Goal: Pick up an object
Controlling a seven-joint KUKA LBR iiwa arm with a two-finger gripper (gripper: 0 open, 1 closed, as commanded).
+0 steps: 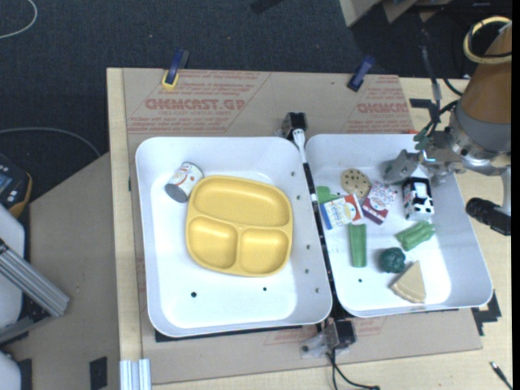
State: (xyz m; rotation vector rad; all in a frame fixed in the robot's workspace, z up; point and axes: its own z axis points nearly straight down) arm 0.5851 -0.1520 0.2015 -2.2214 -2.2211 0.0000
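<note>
My gripper (pixel 411 167) hangs over the far right part of the right bin (pixel 463 291), on the grey arm with its orange band. Just below it stands a small black-and-white toy (pixel 419 200), and a red-and-white packet (pixel 378 202) lies to the toy's left. A round cookie (pixel 352 181), a white carton with blue and red print (pixel 340 211), a green cylinder (pixel 357 244), a light green piece (pixel 415 236), a dark green ball (pixel 392 259) and a tan wedge (pixel 410 283) lie spread across the same bin. I see nothing held in the gripper.
The left bin (pixel 162 299) holds a yellow divided plate (pixel 240 224) and a small tipped can (pixel 184 181) at its far left corner. A black divider strip (pixel 313 210) runs between the bins. Clamps hold the cardboard base at the back.
</note>
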